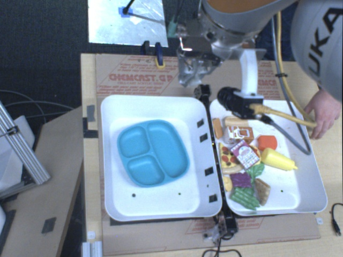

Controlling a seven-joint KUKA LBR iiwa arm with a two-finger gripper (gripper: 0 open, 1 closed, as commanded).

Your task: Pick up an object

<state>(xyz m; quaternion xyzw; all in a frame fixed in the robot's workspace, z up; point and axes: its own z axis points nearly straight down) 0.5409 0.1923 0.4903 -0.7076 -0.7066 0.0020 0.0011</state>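
My gripper [192,75] hangs above the cardboard just behind the two bins, near the back corner where they meet, and nothing shows in its grasp. The right bin [308,194] holds a heap of toy food: a yellow mustard bottle [278,159], a red piece [267,142], a small carton [239,131], a hot dog [216,127], a pink snack packet [245,155], a pizza slice [229,162], purple grapes [241,179], a green vegetable [245,198] and a brown bread slice [262,190]. A blue divided plate [154,152] lies in the left bin [115,197].
A person's hand [322,114] rests at the right bin's far right edge. A yellow cable [289,98] runs from the arm across the back of the right bin. Blue clamps [153,51] stand on the cardboard's back edge. An aluminium frame [21,154] stands at the left.
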